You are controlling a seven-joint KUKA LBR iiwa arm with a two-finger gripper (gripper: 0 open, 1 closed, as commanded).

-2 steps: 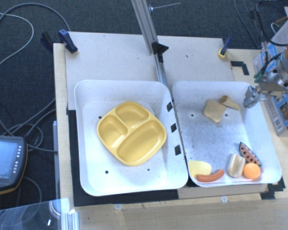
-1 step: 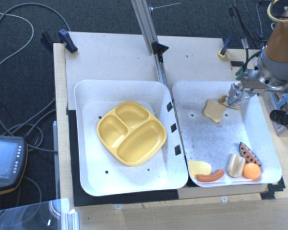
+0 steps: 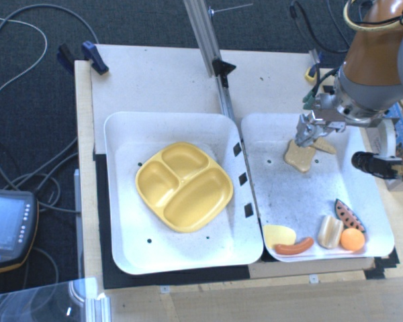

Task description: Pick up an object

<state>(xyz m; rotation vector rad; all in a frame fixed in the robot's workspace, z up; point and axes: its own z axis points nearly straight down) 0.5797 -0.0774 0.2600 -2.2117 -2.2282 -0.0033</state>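
While your gripper (image 3: 307,134) meets the toast slice (image 3: 299,157) near the right bin's (image 3: 383,213) far edge, I cannot tell its grasp; lifting remains.

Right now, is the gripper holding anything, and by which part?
Cannot tell. The gripper sits over the upper edge of the tan bread slice in the right bin, hiding any contact.
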